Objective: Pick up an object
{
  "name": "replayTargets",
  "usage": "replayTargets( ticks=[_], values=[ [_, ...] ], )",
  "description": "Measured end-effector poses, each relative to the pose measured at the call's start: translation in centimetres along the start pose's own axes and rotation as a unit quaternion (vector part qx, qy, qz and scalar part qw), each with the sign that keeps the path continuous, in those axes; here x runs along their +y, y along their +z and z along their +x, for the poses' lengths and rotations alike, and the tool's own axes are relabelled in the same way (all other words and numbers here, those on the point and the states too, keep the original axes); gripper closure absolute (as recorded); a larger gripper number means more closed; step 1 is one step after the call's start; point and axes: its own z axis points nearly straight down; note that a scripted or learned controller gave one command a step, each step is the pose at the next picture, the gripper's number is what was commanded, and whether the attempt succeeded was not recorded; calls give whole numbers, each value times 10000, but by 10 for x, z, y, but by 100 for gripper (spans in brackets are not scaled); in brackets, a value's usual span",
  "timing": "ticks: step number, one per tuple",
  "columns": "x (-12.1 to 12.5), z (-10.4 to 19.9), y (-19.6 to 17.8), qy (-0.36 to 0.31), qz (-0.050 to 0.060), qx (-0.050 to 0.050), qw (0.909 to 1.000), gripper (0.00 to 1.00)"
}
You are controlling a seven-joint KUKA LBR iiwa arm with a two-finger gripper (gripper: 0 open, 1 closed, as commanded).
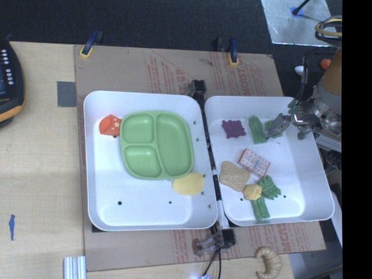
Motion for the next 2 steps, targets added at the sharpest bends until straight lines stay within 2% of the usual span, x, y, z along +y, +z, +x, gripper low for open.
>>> replayTargets(
  ticks=[1,2],
  values=[
    [-17,38,125,-20,48,16,10000,0],
    [-61,10,119,13,25,-1,10000,0]
  ],
)
